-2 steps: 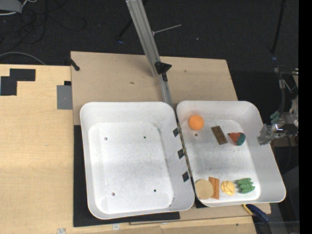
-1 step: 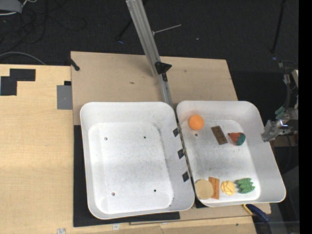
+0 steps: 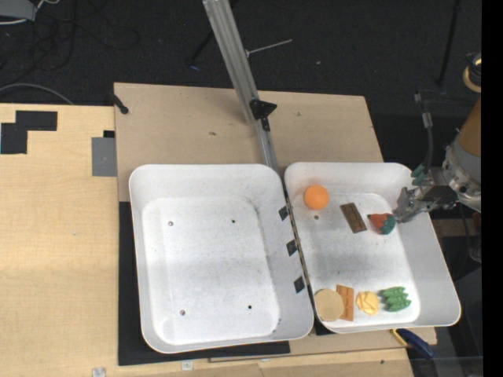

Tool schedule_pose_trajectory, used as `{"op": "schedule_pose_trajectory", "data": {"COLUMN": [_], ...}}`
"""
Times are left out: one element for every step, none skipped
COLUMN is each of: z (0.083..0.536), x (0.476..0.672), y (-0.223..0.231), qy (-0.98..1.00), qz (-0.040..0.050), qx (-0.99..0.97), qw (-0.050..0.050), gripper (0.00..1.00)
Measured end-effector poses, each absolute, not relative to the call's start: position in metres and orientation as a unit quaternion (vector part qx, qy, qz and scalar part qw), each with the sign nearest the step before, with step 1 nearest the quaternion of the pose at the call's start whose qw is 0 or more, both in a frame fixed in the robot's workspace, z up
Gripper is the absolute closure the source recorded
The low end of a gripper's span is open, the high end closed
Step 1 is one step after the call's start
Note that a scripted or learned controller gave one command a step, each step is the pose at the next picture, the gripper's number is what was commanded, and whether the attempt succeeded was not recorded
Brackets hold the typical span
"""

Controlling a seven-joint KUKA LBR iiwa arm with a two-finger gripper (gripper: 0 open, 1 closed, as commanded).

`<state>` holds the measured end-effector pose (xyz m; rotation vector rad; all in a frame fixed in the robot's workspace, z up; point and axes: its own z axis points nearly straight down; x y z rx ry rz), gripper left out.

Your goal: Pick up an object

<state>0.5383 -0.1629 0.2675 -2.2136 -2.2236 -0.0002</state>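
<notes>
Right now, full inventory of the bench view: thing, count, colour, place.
white bins: 2, white, side by side on the bench
orange ball: 1, orange, right bin, upper left
brown block: 1, brown, right bin, upper middle
red-and-teal object: 1, right bin, upper right, at the gripper tip
tan round piece: 1, right bin, lower left
orange slab: 1, beside the round piece
yellow object: 1, lower middle
green object: 1, lower right
metal rail: 1, grey, slanting behind the bins
gripper: 1, over right bin's right side
</notes>
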Motion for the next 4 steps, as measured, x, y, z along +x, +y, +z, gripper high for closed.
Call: {"op": "schedule_pose_trajectory", "data": {"z": [0.254, 0.239, 0.239, 0.245], "x": [0.545, 0.558, 0.560, 0.574], "y": [-0.116, -0.062, -0.010, 0.046], "qy": [-0.709, -0.709, -0.709, -0.709], "qz": [0.0004, 0.0009, 0.0011, 0.0000], "qx": [-0.706, -0.706, -0.706, -0.705], "qw": [0.002, 0.003, 0.003, 0.001], "gripper": [1.00, 1.00, 1.00, 1.00]}}
